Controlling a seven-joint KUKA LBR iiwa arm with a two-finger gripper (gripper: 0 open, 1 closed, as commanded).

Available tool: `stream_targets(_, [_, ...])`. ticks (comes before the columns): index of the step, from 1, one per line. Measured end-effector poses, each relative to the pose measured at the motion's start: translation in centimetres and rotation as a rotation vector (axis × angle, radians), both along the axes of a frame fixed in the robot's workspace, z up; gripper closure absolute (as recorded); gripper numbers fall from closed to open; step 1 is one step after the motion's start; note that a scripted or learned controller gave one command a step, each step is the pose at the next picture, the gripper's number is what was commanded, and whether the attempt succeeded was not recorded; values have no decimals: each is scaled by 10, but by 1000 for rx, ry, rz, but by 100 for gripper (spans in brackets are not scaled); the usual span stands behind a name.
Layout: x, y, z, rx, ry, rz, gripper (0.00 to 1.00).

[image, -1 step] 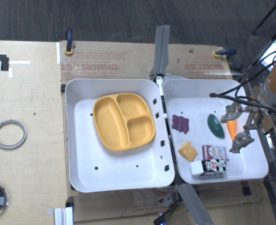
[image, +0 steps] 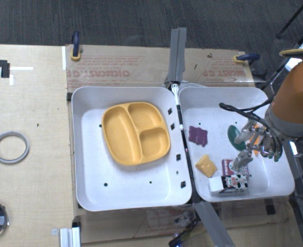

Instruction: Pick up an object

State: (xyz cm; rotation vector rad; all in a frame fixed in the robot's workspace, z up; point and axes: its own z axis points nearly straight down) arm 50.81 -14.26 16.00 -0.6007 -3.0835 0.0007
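Hovering low in the right bin (image: 275, 187), the end effector (image: 242, 161) sits above a red packet (image: 227, 166) and just beside a green object (image: 234, 136); open or closed, I cannot tell. Near it: yellow wedge (image: 206, 165), purple piece (image: 198, 135), white box (image: 229, 183). Left bin (image: 89, 189) holds a yellow divided plate (image: 136, 133). Tape roll (image: 9, 147) on table (image: 28, 189).

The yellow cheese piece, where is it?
The yellow cheese piece lies in the right bin, near its left wall, just below the purple toy.
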Motion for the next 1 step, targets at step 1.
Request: stream_targets(1, [-3,-9,34,-1,-3,-22,0])
